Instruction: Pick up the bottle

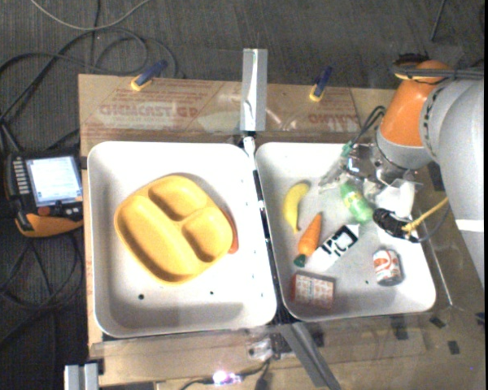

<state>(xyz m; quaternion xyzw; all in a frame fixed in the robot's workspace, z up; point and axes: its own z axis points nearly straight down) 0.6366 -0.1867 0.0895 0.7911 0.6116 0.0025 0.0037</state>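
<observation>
Right-hand shallow white bin (309, 157): small green translucent plastic bottle (359, 207) lying in the upper right part, well inside the far wall. Directly below the two-finger gripper (356, 171), and seemingly just short of its lower end; contact not resolvable at this slant. Gripper opening: cannot tell, tip lost in wiring and glare. No object visibly held.

Grey arm (464, 153) entering from the right, orange band (407, 124) above the wrist, over the bin's far right corner.

Other contents, same bin:
- yellow curved banana (294, 203), left of the bottle, near the centre divider
- orange carrot with green tip (309, 236), slanted, just below the banana, tip pointing down-left
- black-and-white rectangular pack (339, 240), just beside the carrot's right side, below the bottle
- red-and-white can (386, 266), on its side near the right wall, apart from the pack
- flat red patterned box (311, 288), near the front wall

Left-hand shallow white bin (106, 218): yellow three-compartment plastic plate (175, 226), roughly centred, tilted in plane. Sliver of something orange-red at its right edge; identity unclear.

Surroundings: brown cardboard sheet (171, 108) behind both bins, held by two blue-and-yellow clamps (149, 74). Upright metal post (254, 88) at the gap between bins. Handheld control unit with lit screen (47, 181) on the floor at far left, among cables.
</observation>
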